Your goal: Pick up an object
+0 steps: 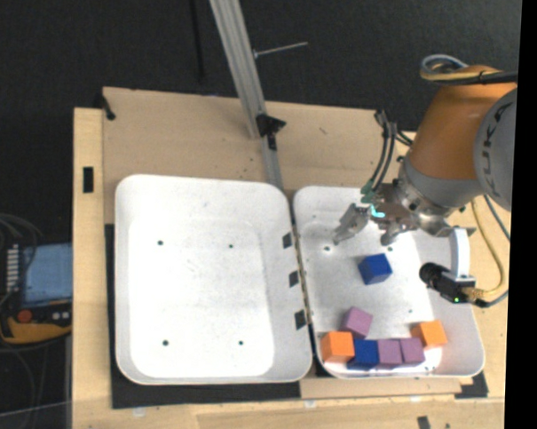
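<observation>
My gripper [368,229] hangs over the upper part of the right bin [324,256], its two fingers spread apart and nothing between them. A blue cube [374,268] lies just below and to the right of the fingertips, apart from them. Along the bin's front edge sit an orange cube [337,345], a second blue cube [365,353], purple cubes [358,322] [390,351] [412,350] and another orange cube [432,333].
The left bin [203,277] lies beside the right one, with black clips [294,277] along the seam between them. A slanted metal rail [244,70] rises behind the bins. The wooden bench edge runs along the front.
</observation>
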Robot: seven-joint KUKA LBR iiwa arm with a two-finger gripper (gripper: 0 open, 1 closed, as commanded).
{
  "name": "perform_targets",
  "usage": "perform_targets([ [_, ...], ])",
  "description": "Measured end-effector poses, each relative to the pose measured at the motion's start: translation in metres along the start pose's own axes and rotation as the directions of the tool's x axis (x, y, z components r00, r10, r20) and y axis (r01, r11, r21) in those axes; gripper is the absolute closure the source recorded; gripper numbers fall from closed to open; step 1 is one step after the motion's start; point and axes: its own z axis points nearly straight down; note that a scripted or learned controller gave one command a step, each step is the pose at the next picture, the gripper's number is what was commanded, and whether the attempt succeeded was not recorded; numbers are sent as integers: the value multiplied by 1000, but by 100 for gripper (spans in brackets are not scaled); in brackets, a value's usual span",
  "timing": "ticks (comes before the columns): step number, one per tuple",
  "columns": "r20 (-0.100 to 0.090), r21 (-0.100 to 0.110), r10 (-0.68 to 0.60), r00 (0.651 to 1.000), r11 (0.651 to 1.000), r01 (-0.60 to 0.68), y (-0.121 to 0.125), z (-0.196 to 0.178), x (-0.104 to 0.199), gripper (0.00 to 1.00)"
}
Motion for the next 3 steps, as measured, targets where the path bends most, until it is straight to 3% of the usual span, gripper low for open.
perform_targets([
  [1, 0, -5, 2, 1000, 1000, -2, 1, -2, 0, 0],
  [3, 3, 0, 5, 1000, 1000, -5, -1, 103, -9, 0],
])
